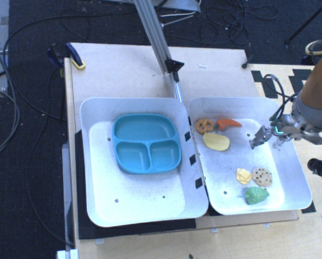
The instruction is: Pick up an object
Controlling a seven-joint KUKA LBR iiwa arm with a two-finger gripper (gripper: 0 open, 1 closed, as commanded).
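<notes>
The right bin (290, 161) holds several toy foods: a brown pretzel (205, 125), an orange carrot (228, 123), a yellow potato-like piece (216, 142), a small yellow chunk (243, 176), a chocolate-chip cookie (262, 176) and a green broccoli-like piece (256, 195). My gripper (265, 137) hangs over the bin's right-hand part, above and to the right of the cookie and well right of the yellow piece. Its two dark fingers are spread apart with nothing between them.
The left bin (96, 161) carries a blue three-compartment tray (147, 143). A slanted metal pole (155, 28) runs down to the gap between the bins. Cables lie on the dark floor to the left and behind the bench.
</notes>
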